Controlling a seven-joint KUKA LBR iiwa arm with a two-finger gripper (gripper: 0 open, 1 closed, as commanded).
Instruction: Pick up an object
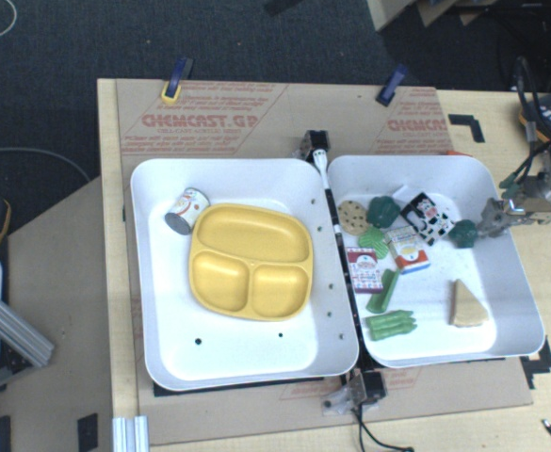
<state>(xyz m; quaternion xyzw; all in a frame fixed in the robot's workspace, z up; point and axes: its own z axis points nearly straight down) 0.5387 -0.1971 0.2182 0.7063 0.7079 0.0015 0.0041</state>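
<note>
1. The gripper [494,217] sits low at the right bin's [515,281] right wall, beside a dark green rounded lump [463,234]; I cannot tell its state
2. The right bin holds a ridged green pod [390,324] lying roughly left-right, a tan wedge [467,305] with its tip pointing up-frame, a speckled round cookie [352,216] and a black-and-white block [428,217]
3. The left bin [162,281] holds a smooth yellow three-compartment tray [251,260], a small can [186,210] on its side just beside it
</note>
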